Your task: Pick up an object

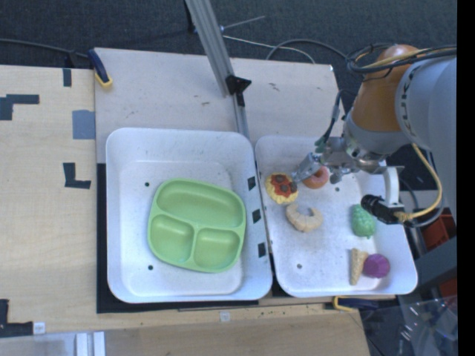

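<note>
Camera view
Arm (404,102): grey with an orange band, reaching in from the right and bent down over the right bin's upper part.
Gripper (318,170): low over the right bin, close to its upper left area; the fingers stand spread, one on each side of the donut, so it reads as released rather than clenched, and no firm grasp can be made out.
Donut (317,178): small orange-pink ring, directly at the gripper tip, between or just under the fingers; whether it is lifted off the bin floor cannot be told.
Pizza (282,188): round red-and-yellow toy, just left of the gripper, near the bin's left wall.
Bagel (304,217): pale tan ring, below and slightly left of the gripper, close to the pizza.
Green toy (363,221): leafy lump, below and to the right of the gripper, beside the black fitting on the wrist.
Cone (358,265): tan, well below the gripper, touching the purple toy.
Purple toy (376,265): rounded, just right of the cone, near the bin's lower right corner.
Right bin (326,280): white, shallow, holding all the toys.
Left bin (126,221): white, well left of the gripper.
Tray (197,225): green, three compartments, lying flat in the left bin.
</note>
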Tool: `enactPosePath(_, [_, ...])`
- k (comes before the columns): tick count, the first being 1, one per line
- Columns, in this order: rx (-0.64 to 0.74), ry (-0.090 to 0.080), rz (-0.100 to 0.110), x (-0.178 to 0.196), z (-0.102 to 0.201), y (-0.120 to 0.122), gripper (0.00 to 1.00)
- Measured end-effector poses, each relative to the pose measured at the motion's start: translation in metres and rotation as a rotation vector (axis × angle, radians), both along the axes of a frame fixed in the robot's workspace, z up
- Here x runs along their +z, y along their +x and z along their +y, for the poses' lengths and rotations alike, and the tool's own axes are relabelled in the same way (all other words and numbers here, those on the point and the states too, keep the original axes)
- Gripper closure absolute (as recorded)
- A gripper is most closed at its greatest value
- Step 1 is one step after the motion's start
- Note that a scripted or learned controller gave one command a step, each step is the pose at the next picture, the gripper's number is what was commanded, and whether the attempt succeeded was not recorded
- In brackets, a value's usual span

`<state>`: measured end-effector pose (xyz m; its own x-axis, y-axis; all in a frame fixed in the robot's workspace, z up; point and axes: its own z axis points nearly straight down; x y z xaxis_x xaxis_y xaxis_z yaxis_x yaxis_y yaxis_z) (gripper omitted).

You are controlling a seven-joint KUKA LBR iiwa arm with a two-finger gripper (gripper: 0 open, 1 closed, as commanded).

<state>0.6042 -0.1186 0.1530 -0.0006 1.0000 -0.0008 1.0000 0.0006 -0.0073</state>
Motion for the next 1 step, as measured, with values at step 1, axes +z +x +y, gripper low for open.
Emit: enactPosePath(1, [0.001, 0.001, -0.001, -0.0461, 0.0057, 0.0027, 0.0])
